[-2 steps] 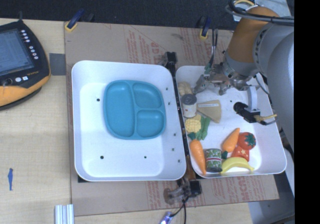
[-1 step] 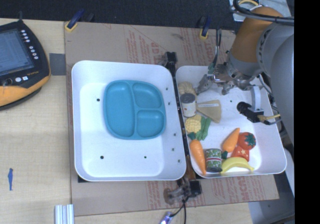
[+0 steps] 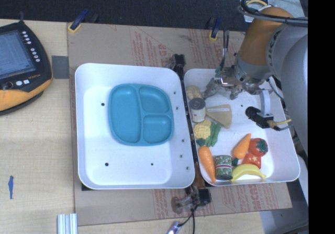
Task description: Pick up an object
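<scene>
Two glossy white plastic bins (image 3: 89,123) sit on matt brown cardboard (image 3: 131,39) over a pale wood-grain counter (image 3: 36,149), the left holding a smooth blue plastic tray (image 3: 140,113), the right shiny plastic toy food (image 3: 241,146).

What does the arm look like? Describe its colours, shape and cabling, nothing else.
The rounded grey KUKA arm carries a broad orange band above the wrist. Below it sits a grey metal gripper assembly. A black cable loops over the top, with a yellow ring beside it.
</scene>
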{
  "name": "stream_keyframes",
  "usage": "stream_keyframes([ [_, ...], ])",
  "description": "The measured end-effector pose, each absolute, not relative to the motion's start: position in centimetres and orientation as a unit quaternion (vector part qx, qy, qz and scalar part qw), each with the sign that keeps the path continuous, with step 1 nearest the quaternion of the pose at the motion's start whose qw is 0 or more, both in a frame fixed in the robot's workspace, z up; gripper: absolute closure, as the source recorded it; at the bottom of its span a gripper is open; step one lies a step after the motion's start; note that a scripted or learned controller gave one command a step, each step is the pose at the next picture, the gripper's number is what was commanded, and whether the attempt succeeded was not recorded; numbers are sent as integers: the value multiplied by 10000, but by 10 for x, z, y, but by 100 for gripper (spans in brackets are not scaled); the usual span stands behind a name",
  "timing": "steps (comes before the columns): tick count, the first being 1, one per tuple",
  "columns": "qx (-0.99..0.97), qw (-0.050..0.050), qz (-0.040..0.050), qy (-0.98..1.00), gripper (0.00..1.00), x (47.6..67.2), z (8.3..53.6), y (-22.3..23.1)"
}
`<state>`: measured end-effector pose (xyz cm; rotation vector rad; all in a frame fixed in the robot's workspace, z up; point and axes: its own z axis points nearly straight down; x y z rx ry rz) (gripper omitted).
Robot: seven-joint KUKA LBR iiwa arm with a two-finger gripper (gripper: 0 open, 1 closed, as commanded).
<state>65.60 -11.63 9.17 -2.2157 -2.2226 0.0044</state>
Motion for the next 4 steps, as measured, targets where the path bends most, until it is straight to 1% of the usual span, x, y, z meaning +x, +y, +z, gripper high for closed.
stream_keyframes([
  [2,-7062,7,10,-7080,0,656,92,-122],
  [4,-7058,23,19,-7084,0,656,92,-108],
])
